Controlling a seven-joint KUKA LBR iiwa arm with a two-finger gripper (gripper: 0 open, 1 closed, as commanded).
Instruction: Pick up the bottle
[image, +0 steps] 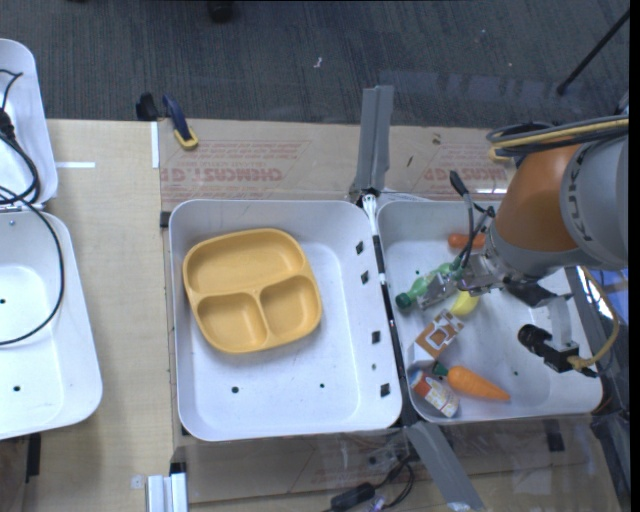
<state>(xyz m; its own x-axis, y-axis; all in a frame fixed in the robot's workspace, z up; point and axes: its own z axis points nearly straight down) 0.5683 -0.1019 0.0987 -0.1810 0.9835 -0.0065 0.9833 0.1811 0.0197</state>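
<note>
Red print ran across cardboard sheet (250, 160) covering table behind bins, letters upside down to camera; seemed to spell "CHEMCHI'S" or similar, exact word uncertain, smaller line beneath it unreadable. Same red print repeated on cardboard behind right bin, too partial to read. Small carton (438, 335) in right bin bore orange-and-white pattern, lettering too small to read. Label on small packet (436, 394) at bin's front corner also illegible.

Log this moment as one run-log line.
arm: over right bin | claw: at green bottle | carrot: near front | yellow tray: left bin
</note>
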